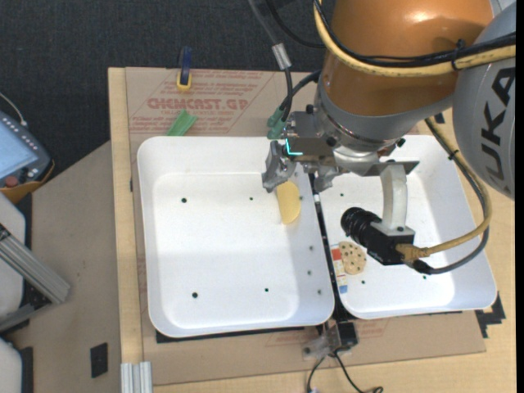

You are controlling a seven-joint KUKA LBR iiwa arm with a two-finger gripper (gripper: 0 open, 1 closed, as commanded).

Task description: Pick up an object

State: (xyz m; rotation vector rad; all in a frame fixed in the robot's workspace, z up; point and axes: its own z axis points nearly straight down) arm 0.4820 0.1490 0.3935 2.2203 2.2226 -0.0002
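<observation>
The big grey arm (409, 47) with its glossy orange band leans in from the right and hangs over the seam between the two bins. Under it the tabletop carries a brown cardboard sheet (221, 97) printed in red letters, and on that sit the two shallow white plastic bins: the left bin (213, 301) and the right bin (458, 293), edges touching. A black cylindrical part on a white bracket (372, 234) hangs from the wrist over the right bin. The jaws (282, 178) are low at the left bin's right side, narrowed around the top of a pale yellow, banana-shaped object (289, 203), which points down between them close to the bin's right wall. A small round tan disc with dark dots (352, 256) lies in the right bin near its left wall. A green strip (182, 123) and a blue-and-yellow clip (185, 68) rest on the cardboard behind the left bin.
</observation>
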